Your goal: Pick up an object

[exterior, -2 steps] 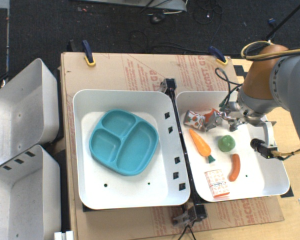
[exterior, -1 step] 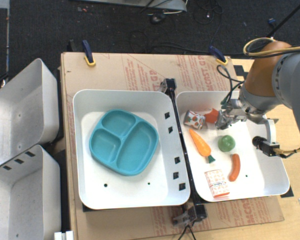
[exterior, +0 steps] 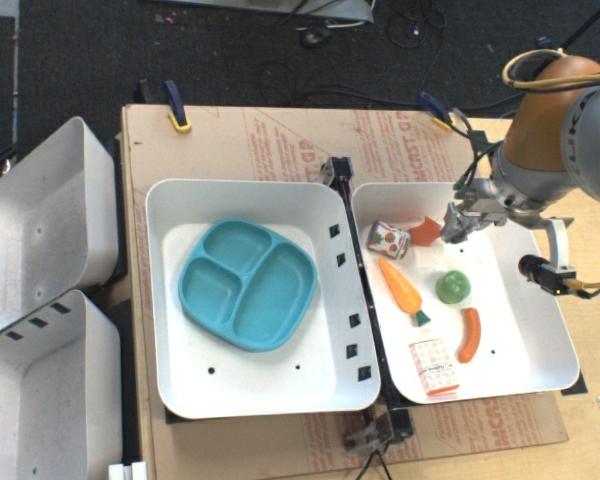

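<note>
Camera view has the claw (exterior: 458, 226) low in the right bin (exterior: 540, 363), can't tell its grip state. Red piece (exterior: 426, 232) sits touching it on the left, green ball (exterior: 454, 287) just below. Nothing's lifted yet, so the pick's basically all left.

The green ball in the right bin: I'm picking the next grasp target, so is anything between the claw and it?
Nothing visible blocks it. The claw hangs over the far part of the right bin, by a red piece. The green ball lies nearer the camera on bare bin floor, apart from the carrot and sausage.
</note>
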`<act>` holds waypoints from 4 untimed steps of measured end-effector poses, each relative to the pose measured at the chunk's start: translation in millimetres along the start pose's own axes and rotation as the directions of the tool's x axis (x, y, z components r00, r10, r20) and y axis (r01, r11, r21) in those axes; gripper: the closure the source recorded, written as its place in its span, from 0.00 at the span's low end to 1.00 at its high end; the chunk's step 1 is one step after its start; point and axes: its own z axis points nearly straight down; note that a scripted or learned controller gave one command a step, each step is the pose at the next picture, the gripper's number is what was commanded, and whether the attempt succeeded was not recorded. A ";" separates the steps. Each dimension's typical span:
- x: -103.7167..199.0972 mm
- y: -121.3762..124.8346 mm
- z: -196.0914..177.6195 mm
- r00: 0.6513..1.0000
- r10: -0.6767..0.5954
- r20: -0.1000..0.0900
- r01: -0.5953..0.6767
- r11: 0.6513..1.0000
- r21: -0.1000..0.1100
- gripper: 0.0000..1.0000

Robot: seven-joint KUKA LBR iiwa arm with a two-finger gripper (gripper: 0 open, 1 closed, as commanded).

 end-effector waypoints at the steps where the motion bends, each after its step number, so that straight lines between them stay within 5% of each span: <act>1: 6.4 8.3 -48.3 1.000 -0.002 0.000 0.002 1.000 -0.003 1.00; 2: 6.3 10.0 -95.6 1.000 -0.002 0.001 0.002 1.000 -0.003 1.00; 4: 118.2 2.5 -97.9 1.000 -0.005 -0.003 0.005 1.000 0.006 1.00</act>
